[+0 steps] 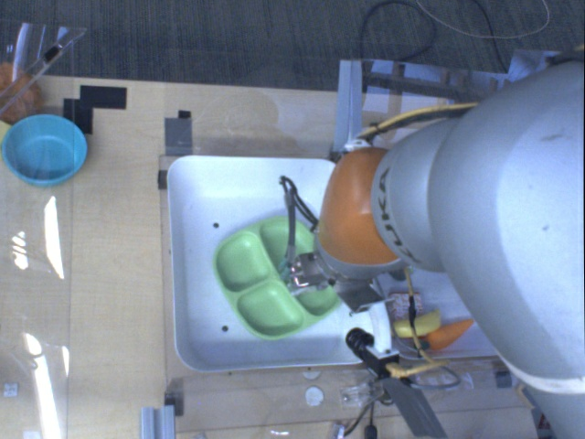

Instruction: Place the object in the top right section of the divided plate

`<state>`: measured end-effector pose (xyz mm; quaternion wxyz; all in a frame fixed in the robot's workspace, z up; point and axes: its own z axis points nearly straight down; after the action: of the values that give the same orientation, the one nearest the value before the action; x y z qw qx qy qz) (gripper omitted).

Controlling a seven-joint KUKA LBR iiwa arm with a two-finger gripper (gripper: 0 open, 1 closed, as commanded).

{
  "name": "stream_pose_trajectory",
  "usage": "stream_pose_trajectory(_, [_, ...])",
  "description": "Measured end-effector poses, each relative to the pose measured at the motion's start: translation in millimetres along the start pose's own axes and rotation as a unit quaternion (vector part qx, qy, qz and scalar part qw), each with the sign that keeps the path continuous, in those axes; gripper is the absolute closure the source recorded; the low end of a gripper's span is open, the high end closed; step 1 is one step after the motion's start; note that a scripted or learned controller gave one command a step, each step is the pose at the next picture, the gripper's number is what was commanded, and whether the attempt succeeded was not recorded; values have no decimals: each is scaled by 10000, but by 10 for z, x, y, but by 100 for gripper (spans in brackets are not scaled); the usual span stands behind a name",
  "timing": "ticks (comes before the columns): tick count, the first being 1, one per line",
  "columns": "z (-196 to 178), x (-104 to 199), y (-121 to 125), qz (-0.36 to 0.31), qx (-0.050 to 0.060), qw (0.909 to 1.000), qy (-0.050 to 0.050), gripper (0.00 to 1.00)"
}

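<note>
A light green divided plate lies in the left white bin, toward its right side. My gripper hangs low over the plate's right sections, under the orange wrist band. The arm's bulk hides the plate's right edge and whatever is under the gripper. Past the arm in the right bin, a yellow object and an orange object peek out.
A blue bowl stands on the bench at the far left, with a clear plastic container behind it. A black cable runs down the wrist over the plate. The grey arm covers most of the right bin.
</note>
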<state>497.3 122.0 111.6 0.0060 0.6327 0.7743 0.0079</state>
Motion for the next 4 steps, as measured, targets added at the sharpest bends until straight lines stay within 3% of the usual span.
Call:
stream_pose_trajectory(1, [-1646, -667, -186, -164, 49, 9999, -7, 100])
stream_pose_trajectory(2, [-1049, 163, 49, 721, 90, 9974, -7, 100])
stream_pose_trajectory(3, [-362, 221, -27, 249, 93, 9996, -2, 100])
stream_pose_trajectory(4, [-364, 220, -26, 254, 90, 9996, -1, 0])
